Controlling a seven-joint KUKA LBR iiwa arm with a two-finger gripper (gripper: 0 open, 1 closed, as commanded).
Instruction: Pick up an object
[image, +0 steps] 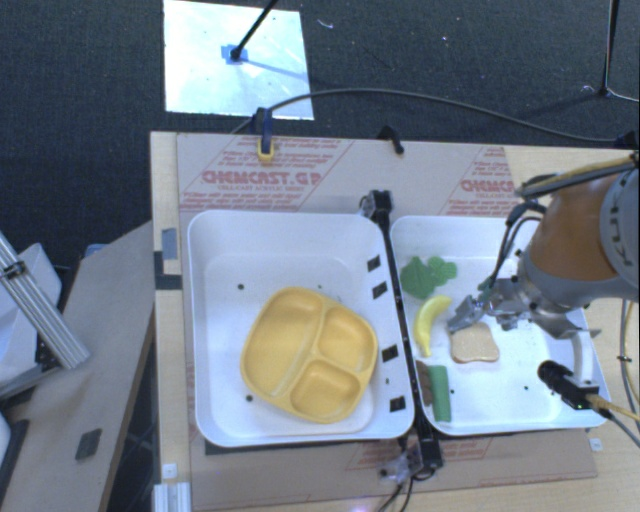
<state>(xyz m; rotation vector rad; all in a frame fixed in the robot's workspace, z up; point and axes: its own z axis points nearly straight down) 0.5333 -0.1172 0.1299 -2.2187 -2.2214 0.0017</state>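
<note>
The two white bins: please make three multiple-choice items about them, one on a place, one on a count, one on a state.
1. Where does the yellow tray lie?
A. left bin
B. right bin
C. bench

2. How many compartments has the tray?
A. two
B. three
C. five

3. How is the banana?
A. lying beside the toast
B. on the tray
C. on the green toy

Key: 1 A, it rests on the left bin's floor. 2 B, three hollows show. 3 A, it lies left of the toast.
</note>
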